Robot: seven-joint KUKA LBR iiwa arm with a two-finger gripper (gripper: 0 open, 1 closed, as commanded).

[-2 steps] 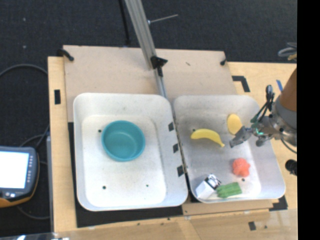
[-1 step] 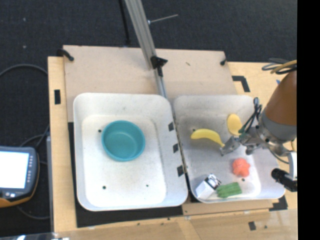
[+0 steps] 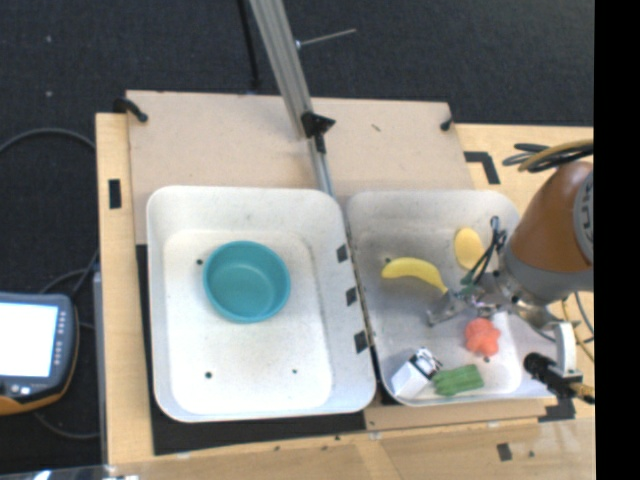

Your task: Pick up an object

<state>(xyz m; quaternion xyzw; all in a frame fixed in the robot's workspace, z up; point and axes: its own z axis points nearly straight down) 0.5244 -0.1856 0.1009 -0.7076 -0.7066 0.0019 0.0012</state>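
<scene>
The arm (image 3: 555, 233) reached in from the right and hung low over the right bin (image 3: 400, 213), its gripper (image 3: 462, 303) down among the loose things there. That bin held all the likely pickings: a banana (image 3: 413, 271) near the middle, a yellow ball (image 3: 467, 245) just behind it toward the far wall, a small red toy (image 3: 483, 337) close under the wrist, and a green block (image 3: 458, 379) lying beside a little black and white object (image 3: 417, 368) against the near wall. They lay scattered and apart from one another, which probably left room for the jaws to come down around one piece alone.

The gripper sat between the banana's right end and the red toy, near both. Thin metal parts and dark cables crowded that spot, so I could not tell whether the jaws were spread or pressed together, nor whether anything sat between them. Nothing looked lifted; every object seemed to rest on the bin floor.

The left bin (image 3: 180, 218) carried a teal bowl (image 3: 247, 281), well away from the arm. Both bins stood side by side on the table (image 3: 390, 133).
</scene>
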